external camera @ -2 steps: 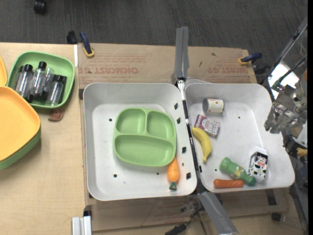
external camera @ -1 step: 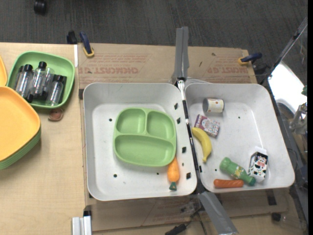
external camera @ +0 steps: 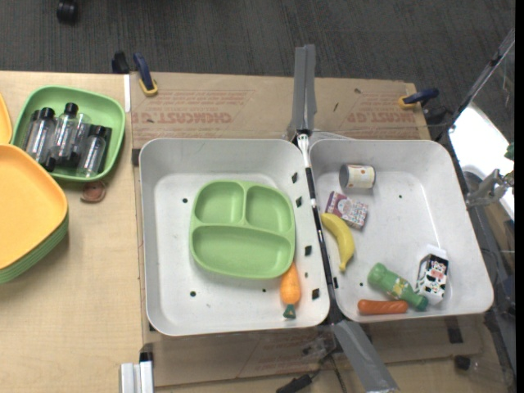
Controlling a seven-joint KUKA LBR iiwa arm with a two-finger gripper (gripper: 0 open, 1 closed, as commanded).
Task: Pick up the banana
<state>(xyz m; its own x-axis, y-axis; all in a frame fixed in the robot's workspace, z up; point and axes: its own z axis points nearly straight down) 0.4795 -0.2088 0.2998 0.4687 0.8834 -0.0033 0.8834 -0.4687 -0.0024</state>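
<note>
Banana (external camera: 340,237) lies flat in the right bin (external camera: 458,187), tight vs its left wall, long axis running near-far w/ the curve bulging right. Pink packet (external camera: 347,210) touches its far end; small can (external camera: 358,176) sits farther back. Green bottle (external camera: 396,286), orange carrot (external camera: 381,307) and cow-print carton (external camera: 434,275) cluster at the near right, apart from it. Left bin (external camera: 155,219) holds a green divided plate (external camera: 242,231) plus another carrot (external camera: 290,287). Claw state: can't tell. Wall prob. limits finger room, so a pinch across the mid-body seems best.

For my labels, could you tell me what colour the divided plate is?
Light green plate, clearest in the camera view.
</note>
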